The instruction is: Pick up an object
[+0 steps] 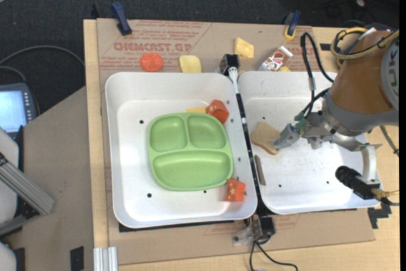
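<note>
Two white bins sit side by side on the tabletop [171, 35], and the arm [361, 85] reaches over the right bin [298, 190] from the right. Its jaws [287, 136] hang low, just beside a tan, bread-like piece [264, 136] lying near that bin's left wall. Whether the jaws are spread or pressed together cannot be told at this angle, and nothing can be seen pinched between them.

The left bin [124, 155] holds a green divided plate [189, 152], with a red piece [217, 110] at its upper right rim and a small red-orange block [235, 190] at its lower right corner. Outside the bins, along the back of the tabletop, lie an orange disc [151, 62], two pale yellow pieces [189, 63] and [244, 47], and a small red-and-white packet [275, 60].

The step in hand looks like the approach to a grasp, with the tan piece the likely target (it is the nearest thing to the jaws). Nothing is lifted yet. The next move, as I judge it, calls for settling the jaws astride the piece without nudging it against the bin wall, then closing and rising straight. A flat, soft-looking piece lying close to the wall may slip or get pushed aside instead of being caught.
</note>
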Robot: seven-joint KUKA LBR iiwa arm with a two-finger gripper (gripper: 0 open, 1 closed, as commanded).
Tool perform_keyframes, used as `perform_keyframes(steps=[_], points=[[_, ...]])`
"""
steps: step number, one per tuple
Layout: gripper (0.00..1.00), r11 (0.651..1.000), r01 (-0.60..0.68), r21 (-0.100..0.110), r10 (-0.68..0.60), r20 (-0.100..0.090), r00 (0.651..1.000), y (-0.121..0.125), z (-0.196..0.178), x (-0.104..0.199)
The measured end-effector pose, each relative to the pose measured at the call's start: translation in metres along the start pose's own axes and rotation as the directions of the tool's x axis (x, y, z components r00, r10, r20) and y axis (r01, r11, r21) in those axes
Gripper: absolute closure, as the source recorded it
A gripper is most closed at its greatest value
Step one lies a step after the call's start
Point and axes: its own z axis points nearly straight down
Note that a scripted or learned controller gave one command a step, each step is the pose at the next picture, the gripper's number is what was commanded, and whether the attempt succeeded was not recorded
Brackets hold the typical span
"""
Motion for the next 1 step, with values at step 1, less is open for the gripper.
perform_keyframes(steps=[1], points=[[0.00,1.000,0.002,-0.009,-0.002,0.007,1.000,0.1032,0.0782,-0.0570]])
